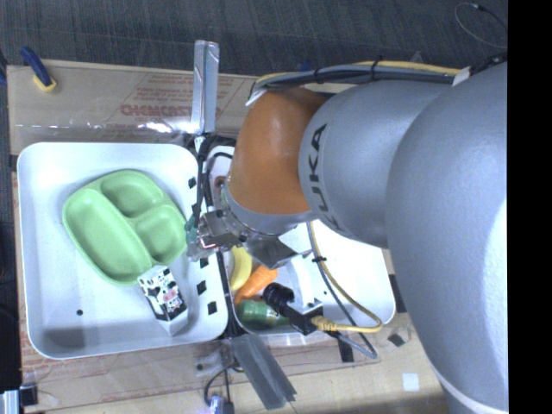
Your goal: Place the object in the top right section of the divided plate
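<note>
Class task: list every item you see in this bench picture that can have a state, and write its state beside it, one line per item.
Green divided plate: lying flat in the left bin, all sections bare.
Cow-print carton: resting in the left bin beside the plate's lower edge, outside it.
Banana: lying in the right bin, partly under the arm.
Carrot: lying beside the banana.
End effector: low over the divide between the bins, beside the plate's right edge.

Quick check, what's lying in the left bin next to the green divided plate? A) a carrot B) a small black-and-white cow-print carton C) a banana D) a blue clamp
B: a small cow-print carton lies in the left bin just below the green divided plate, by its lower right edge; the yellow and orange items sit in the right bin under the arm.
</note>
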`<state>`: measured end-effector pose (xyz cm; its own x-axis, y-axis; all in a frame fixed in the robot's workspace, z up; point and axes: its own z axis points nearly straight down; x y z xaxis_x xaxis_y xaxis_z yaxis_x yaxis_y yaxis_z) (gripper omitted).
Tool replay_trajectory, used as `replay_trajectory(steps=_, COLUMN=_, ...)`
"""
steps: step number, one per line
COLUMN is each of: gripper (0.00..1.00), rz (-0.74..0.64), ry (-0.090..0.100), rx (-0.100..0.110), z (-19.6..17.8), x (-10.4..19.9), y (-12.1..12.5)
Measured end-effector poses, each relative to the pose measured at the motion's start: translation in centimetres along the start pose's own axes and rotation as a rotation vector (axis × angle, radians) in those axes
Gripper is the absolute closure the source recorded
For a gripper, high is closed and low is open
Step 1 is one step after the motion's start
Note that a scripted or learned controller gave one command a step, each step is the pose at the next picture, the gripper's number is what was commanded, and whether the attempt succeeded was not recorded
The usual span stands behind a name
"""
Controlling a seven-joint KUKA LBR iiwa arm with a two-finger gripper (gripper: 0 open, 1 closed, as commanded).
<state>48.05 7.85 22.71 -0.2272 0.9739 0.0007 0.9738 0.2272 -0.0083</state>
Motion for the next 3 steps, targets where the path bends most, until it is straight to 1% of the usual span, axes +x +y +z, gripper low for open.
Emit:
replay_trajectory(steps=1, gripper=1.0, rz=0.135, ry=0.0, rx=-0.007, z=-6.4, x=-5.5, y=-1.0)
replay_trajectory(steps=2, gripper=1.0, rz=0.221, ry=0.0, rx=-0.008, z=-10.1, x=-9.4, y=-2.6)
replay_trajectory(steps=3, gripper=1.0, rz=-0.143, ry=0.0, rx=-0.004, z=-1.3, x=-3.9, y=-1.4)
